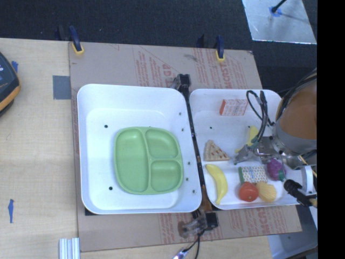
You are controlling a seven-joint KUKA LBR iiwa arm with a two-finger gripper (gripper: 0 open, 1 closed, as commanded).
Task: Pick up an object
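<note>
— Toys lie in the right bin [213,104] for you: a yellow banana [217,183], a red tomato [248,191], a sandwich wedge [215,152], a small orange box [233,107], a purple piece [275,169] and a yellow lumpy piece [267,191].

— Where are the jaws?

— You see the gripper [249,154] low over that bin, just beside the sandwich wedge. You cannot tell if the jaws are spread or pressed together.

— And the left bin [97,104]?

— It holds a green plate [147,160]. Both bins sit on your worktop [32,161].

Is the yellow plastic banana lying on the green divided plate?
No, the yellow plastic banana lies in the right white bin.
</note>
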